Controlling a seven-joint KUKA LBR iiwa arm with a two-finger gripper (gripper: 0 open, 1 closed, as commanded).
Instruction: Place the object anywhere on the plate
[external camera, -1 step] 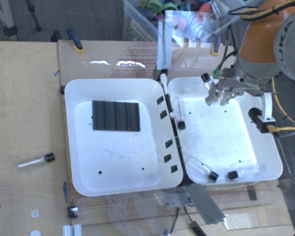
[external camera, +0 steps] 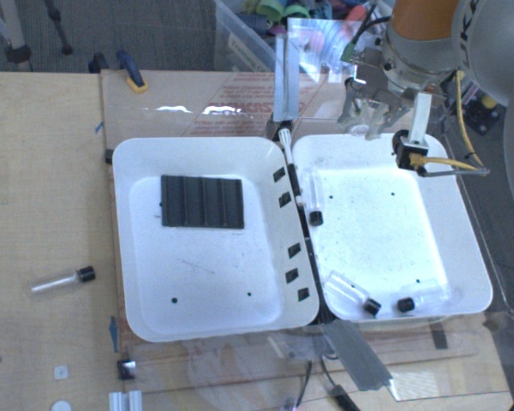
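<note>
The objects to be moved look to be the clear vials with black caps in the right bin (external camera: 463, 229). I count three there: one vial (external camera: 310, 200) along the left wall, a second vial (external camera: 349, 291) in the near left corner, and a third vial (external camera: 421, 301) just beside it by the near wall. None is on the plate (external camera: 202, 201), a single dark ribbed slab lying flat in the left bin (external camera: 124, 255).

The tool (external camera: 375, 116) hangs over the far rim of the right bin, well apart from every vial. Whether it is spread or pressed together I cannot tell, as cables and brackets crowd it.

What may go wrong: all three vials hug a wall or corner, so a descent could strike the rim, and a round, clear vial may roll or slip out of a pinch. On the ribbed plate it might also roll off.

A fourth vial (external camera: 62, 280) lies out on the counter (external camera: 34, 187) to the left. That makes two bins, one plate and four vials.
</note>
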